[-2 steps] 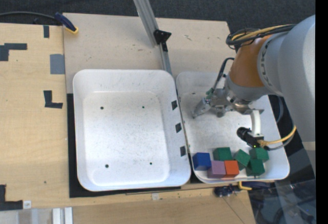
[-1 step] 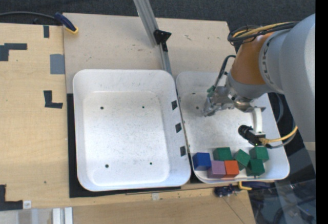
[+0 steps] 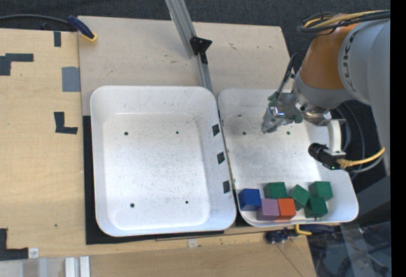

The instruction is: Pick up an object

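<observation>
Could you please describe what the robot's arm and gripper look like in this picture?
The arm is bulky, with a grey shell and an orange band above the wrist. Yellow and black cables loop over it. The gripper is small, dark metal with a green spot.

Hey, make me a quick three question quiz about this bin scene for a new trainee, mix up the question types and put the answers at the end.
1. True or false: the blocks lie in the left bin.
2. Multiple choice: where in the right bin are the blocks clustered? A) far edge B) near edge C) centre
3. Short answer: which block colour appears more than once?

Key:
1. False. They are all in the right bin.
2. B. They sit along the near edge, while the gripper is over the far part of that bin, away from them.
3. Green. The others are one blue, one purple and one orange.
</observation>
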Available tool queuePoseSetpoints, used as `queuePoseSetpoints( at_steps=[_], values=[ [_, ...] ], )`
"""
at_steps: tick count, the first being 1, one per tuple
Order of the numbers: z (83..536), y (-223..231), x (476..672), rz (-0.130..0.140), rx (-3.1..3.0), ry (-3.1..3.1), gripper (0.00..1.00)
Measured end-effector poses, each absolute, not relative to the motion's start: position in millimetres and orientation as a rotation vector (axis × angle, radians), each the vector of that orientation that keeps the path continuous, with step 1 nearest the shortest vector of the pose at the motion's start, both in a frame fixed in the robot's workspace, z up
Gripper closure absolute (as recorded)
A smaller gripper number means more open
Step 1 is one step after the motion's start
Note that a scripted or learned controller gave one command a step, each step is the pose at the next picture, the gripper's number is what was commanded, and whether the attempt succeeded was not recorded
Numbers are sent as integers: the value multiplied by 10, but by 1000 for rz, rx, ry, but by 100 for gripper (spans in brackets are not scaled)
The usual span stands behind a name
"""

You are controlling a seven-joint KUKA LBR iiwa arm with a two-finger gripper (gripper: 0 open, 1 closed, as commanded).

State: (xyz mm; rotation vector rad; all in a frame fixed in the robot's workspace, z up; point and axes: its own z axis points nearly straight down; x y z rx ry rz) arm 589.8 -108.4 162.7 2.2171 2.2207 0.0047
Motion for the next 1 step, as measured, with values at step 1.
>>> queuePoseSetpoints(
  at_steps=[1],
  values=[
    [2211,-1167,5945,5,2216,2220,100]
  ],
)
